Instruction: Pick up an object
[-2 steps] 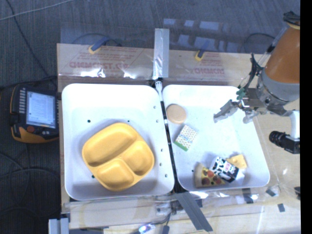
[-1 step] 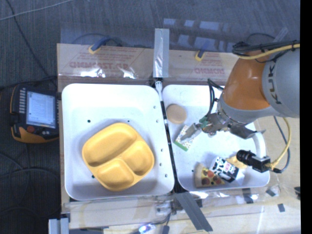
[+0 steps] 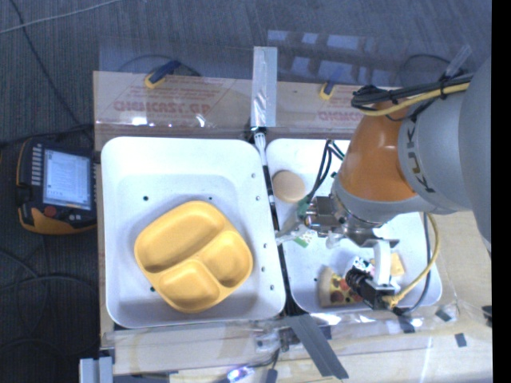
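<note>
The arm hangs over the right bin, and the pincer sits low under it, near the middle of that bin. I cannot tell if the pincer is wide or narrow, because the wrist hides it from above. A small green and white bit lies just beside the pincer, by the wall between the bins; it looks like the thing to grab, but it is too small to name. To do this well, the pincer should go straight down over the bit, close gently, then lift slowly so nothing slips. The bin wall is very near, so a bump there could spoil the try. Other things are around too: a tan ball sits a little farther back, and a pale wedge with red spots lies at the front. The left bin holds a big yellow plate, well apart from the pincer. A box with a screen lies off the bench on the floor.
</note>
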Controlling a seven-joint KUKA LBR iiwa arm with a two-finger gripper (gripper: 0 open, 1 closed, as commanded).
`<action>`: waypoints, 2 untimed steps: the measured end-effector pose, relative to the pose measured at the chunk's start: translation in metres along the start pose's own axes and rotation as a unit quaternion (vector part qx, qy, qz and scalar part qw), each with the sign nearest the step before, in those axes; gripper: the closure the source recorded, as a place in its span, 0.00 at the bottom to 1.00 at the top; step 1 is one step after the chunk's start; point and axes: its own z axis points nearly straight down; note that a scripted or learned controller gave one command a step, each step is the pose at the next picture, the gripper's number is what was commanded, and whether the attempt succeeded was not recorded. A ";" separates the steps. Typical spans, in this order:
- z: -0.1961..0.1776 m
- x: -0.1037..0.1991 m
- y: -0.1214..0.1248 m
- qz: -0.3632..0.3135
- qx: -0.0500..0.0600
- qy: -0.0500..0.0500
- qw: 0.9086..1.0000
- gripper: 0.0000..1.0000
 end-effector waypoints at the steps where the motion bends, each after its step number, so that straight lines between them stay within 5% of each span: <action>1: -0.001 -0.060 0.035 -0.005 -0.001 0.000 1.000 0.00; 2: 0.090 -0.075 0.050 -0.125 -0.008 0.000 0.992 0.00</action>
